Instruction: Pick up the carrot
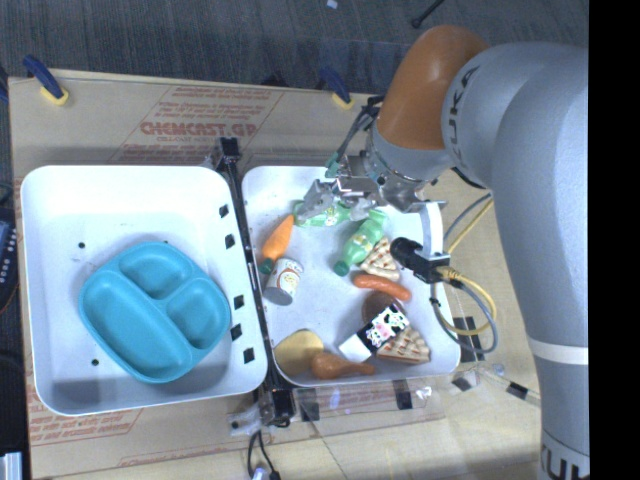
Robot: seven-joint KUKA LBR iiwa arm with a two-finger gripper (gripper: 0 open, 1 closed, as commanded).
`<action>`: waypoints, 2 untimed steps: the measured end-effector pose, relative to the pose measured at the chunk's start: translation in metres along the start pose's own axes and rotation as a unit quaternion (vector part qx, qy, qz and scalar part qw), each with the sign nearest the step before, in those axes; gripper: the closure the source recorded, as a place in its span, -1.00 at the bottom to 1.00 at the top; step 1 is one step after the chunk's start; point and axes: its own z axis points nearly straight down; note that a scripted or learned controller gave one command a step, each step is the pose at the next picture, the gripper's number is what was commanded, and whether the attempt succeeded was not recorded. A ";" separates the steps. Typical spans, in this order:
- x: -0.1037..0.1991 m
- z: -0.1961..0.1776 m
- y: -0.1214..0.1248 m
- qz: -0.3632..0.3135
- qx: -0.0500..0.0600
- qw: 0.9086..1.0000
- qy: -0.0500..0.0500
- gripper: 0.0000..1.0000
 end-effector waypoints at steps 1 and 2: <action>0.006 0.101 0.005 0.067 -0.002 0.998 0.001 -1.00; 0.006 0.091 0.005 0.063 0.000 0.998 0.001 1.00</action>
